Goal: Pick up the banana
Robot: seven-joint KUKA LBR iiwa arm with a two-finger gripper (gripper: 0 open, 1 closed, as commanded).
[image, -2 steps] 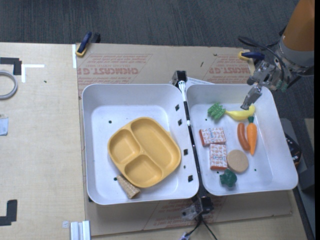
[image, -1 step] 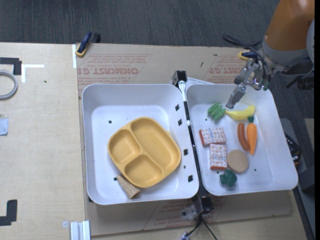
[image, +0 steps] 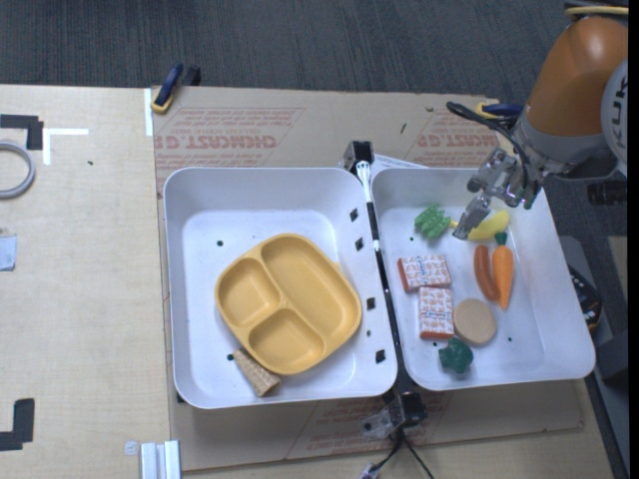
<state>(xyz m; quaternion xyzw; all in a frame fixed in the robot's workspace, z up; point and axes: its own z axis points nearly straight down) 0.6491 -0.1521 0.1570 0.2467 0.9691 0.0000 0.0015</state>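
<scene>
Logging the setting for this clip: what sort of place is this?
Probably a robotics lab bench: two white bins clamped onto cardboard, toy food like the banana and carrot, grey carpet beyond.

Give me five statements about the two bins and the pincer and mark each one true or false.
1. The yellow divided plate lies in the left bin. True.
2. The banana lies on the yellow divided plate. False: it lies in the right bin, near its far end.
3. The pincer is over the right bin, right beside the banana. True.
4. The carrot lies in the left bin. False: it is in the right bin, just below the banana.
5. A cracker lies at the plate's near edge. True.
</scene>
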